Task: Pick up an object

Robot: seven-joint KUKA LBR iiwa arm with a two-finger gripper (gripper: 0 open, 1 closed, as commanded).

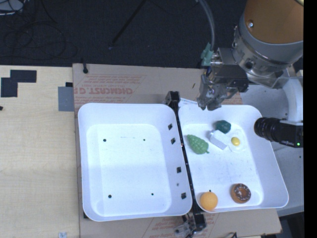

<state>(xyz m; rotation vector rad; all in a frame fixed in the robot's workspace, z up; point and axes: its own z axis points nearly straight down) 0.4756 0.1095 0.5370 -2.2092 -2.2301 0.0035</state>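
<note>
Gripper [207, 103] hangs over the far edge of the right bin [270, 170], near the divider between the two bins; can't tell from this angle whether it's open or shut, and nothing shows in its grasp. Arm comes in from the right, orange band [272, 11] above the wrist at top right.

Objs all sit in the right bin. Green bumpy item [197, 145] lies near the divider, mid-bin. Dark teal piece [223, 127] sits toward the far side, just below and right of the gripper, apart from it. Small white block [217, 140] lies just beside the teal piece, on its near side. Fried-egg toy [236, 142] w/ yellow yolk is just right of the block. Orange ball [209, 201] rests at the near edge, close to the divider. Brown donut [240, 193] lies near it, to the right.

Left bin [89, 133] sits alongside, touching at the divider. Both bins rest on brown cardboard [133, 83] on the desk [34, 148].
</note>
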